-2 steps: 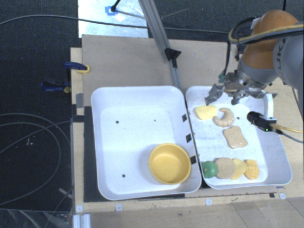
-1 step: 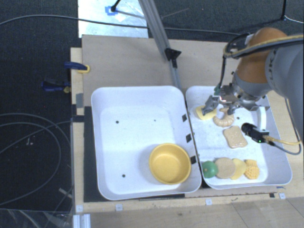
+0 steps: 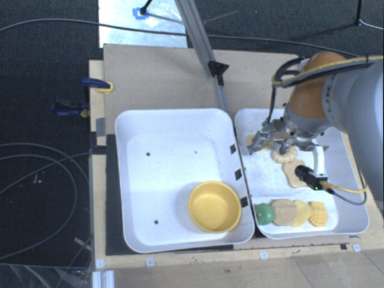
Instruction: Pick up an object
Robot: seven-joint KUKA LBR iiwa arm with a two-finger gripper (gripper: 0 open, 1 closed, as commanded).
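The gripper hangs over a pale ring-shaped toy near the right bin's far edge; jaw state I cannot tell. The toy looks light and stiff; pinch across its rim

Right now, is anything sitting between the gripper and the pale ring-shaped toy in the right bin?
Nothing visible does. The gripper hangs directly over the pale ring-shaped toy in the right white bin. The beige flat piece lies just beside the ring, nearer the camera.
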